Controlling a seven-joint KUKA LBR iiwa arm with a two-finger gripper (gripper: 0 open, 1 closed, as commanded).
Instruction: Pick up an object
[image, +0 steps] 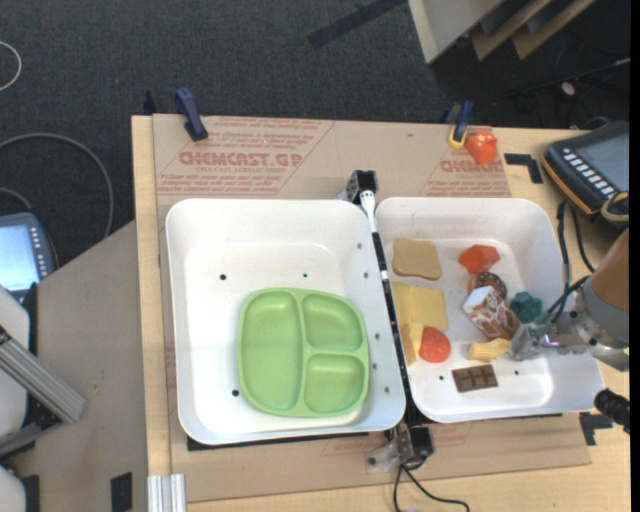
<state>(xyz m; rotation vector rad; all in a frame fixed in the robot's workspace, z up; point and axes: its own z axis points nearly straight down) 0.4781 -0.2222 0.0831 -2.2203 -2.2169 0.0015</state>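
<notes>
1. Two shallow white bins are seen side by side on the desk (250, 160): the left bin (200, 260) in the middle of the frame and the right bin (530, 225) toward the right edge.
2. A green divided plate (302, 352) is lying flat in the lower part of the left bin.
3. The candidate objects are gathered in the right bin: a tan bread slice (416, 259) at upper left, a yellow cheese slab (418, 310) below it, a red-orange round piece (434, 345) resting at the slab's lower right, and a brown chocolate bar (474, 377) near the bin's lower edge.
4. An orange piece (478, 258) is seen at upper centre, with a brown-and-white wrapped item (489, 309) just below it, a dark green item (525, 305) to its right and a pale yellow piece (488, 350) underneath.
5. The gripper (528, 340) is seen low over the right side of the right bin, near the green item and the pale yellow piece (how far it is spread cannot be told, and nothing is seen held).
</notes>
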